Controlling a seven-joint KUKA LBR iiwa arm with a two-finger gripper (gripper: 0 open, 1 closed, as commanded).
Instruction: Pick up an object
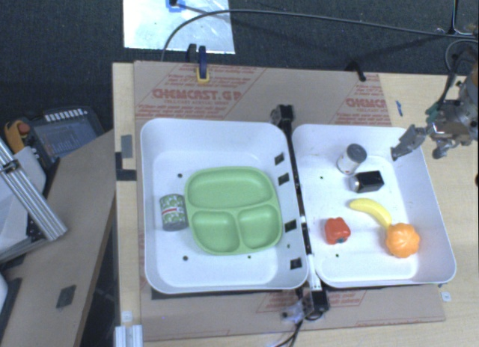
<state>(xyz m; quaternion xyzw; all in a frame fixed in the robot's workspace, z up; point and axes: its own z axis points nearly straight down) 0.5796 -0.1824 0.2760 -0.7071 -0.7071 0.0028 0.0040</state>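
On the left of the frame sits the left bin [150, 188] on the worktop [247, 84]. It holds a green tray [230, 209] with three dips, and a small can [173, 212] stands just beside the tray's left edge.

Next comes the right bin [434, 211]. Near its top are a little round jar [350, 158] and a black block [368, 181], very close together. Lower down lie a red pepper [337, 230], a yellow banana [372, 211] and an orange [403, 240]. The banana's lower end touches the orange.

I would pick the banana. It looks light, a bit soft and smooth, so a gentle squeeze across its thick middle seems best. Its long side runs from the middle left down to the lower right, curving a little.

At the upper right edge, the hand [410, 143] hangs over the rim of the right bin, well apart from the banana. It holds nothing. I cannot tell if it is apart or together.
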